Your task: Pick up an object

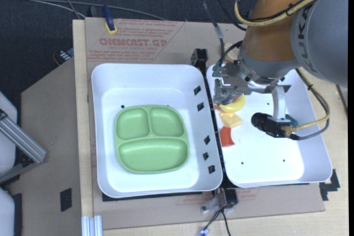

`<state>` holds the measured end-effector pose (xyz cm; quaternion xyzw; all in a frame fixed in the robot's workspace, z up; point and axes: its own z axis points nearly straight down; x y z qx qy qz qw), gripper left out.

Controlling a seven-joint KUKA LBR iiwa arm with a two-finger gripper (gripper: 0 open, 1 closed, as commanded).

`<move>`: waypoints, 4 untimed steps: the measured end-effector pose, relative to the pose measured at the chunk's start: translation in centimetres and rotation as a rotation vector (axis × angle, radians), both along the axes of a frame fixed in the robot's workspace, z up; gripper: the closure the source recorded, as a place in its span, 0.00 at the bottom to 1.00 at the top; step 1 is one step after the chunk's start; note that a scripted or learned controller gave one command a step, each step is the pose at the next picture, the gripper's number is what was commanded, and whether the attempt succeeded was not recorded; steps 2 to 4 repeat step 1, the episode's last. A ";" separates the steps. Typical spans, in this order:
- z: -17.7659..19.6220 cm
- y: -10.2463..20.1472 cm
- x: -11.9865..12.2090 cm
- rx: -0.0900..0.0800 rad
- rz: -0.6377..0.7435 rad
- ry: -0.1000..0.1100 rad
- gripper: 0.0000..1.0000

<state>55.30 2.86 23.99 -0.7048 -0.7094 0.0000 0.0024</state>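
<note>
My gripper (225,91), its grip state impossible to tell, sits over the yellow piece (234,103) at the right bin's (287,166) left wall; I should descend straight, avoiding the wall.

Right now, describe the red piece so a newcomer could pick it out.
Find the right bin, the one the arm reaches into. Along its left wall, below the gripper, small pieces sit in a column. The red piece is the lowest, just under the yellow pieces, and the only red one.
</note>
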 end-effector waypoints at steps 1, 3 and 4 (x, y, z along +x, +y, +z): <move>-1.3 5.5 -2.1 -0.001 -0.001 0.002 1.00; -1.3 5.5 -2.1 -0.001 -0.001 0.002 1.00; -1.3 5.5 -2.1 -0.001 -0.001 0.002 1.00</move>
